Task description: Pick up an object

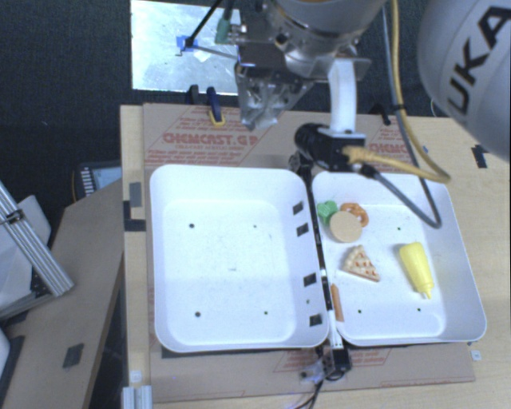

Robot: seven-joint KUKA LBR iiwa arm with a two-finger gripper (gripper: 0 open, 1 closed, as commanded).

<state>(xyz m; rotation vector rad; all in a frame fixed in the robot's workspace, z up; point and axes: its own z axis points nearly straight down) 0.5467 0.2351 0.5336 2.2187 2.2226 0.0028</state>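
Gripper (259, 112): up high at the top of the camera view, over the back edge of the bench, just behind the left bin; nothing seen between the fingers; cannot tell if spread wide or pinched close.
Arm (319, 24): big and grey, coming in from the top right, with yellow and grey cables hanging down near the right bin.
Left bin (160, 240): white and shallow, with small dark dots on the floor.
Right bin (459, 272): white and shallow, touching the left bin along the middle, holding all the toy food.
Green piece (326, 211): small, near the back left corner of the right bin, just beside the round tan piece.
Round tan piece (346, 228): flat like a cookie, with an orange-brown ring-shaped bit touching it at the back.
Pizza slice (361, 264): a yellow-orange triangle, in front of the round tan piece, near the middle of the right bin.
Yellow piece (417, 268): long and pointed, lying to the right of the pizza slice, apart from it.
Orange stick (336, 303): thin, lying along the left wall of the right bin, near the front.
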